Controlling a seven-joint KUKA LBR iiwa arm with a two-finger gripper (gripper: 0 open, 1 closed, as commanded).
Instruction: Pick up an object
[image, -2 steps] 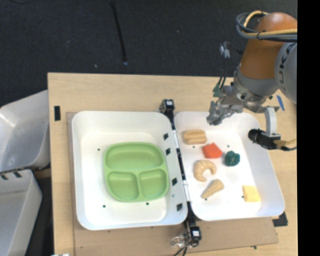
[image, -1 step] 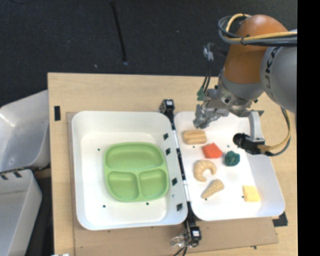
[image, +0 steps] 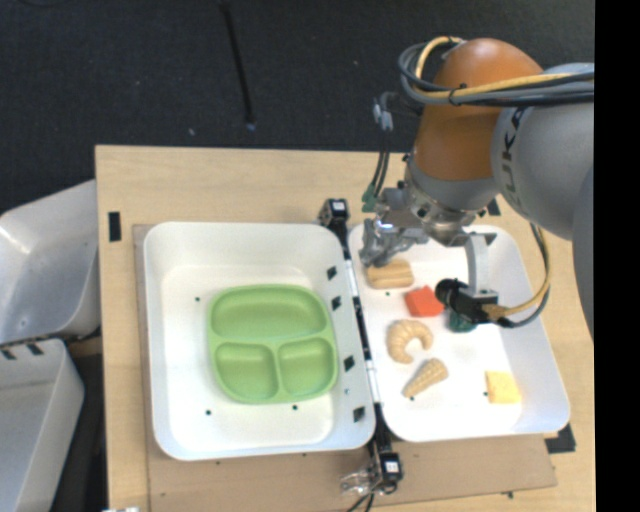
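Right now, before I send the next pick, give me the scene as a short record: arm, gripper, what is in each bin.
arm: reaches in from the right, wrist over the right bin's far left corner
gripper: low over the tan bread-like piece; grip not confirmed
right bin: tan bread-like piece, red block, croissant, cone-shaped piece, yellow block
left bin: green divided plate, three compartments
nearest item to gripper: tan bread-like piece
task status: nothing seen lifted

One fixed overhead camera looks slantwise down on both bins (image: 160, 300).
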